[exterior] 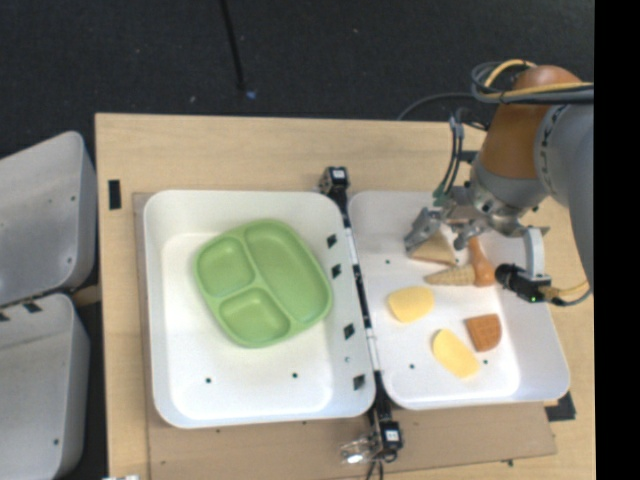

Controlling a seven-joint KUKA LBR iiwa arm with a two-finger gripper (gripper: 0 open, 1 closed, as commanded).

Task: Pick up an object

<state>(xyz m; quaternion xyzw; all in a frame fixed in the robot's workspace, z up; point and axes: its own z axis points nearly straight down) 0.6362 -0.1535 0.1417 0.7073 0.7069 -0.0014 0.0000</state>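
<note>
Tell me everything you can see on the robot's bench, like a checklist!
Surface: wooden bench bearing left white bin and right white bin.
Job's things: two yellow oval pieces, brown block, tan wedge, orange stick, all in the right bin.
Clutter: green divided plastic tray in the left bin.
Grippers: gripper low over the tan wedge; grasp unclear.
Cables: black cables along the arm.
Surroundings: dark floor.

— What do we see in the left bin (170,388)?
— A tray (262,282).
— And the right bin (535,373)?
— The pincer (445,234) over its far side, four food pieces nearer us.
</note>
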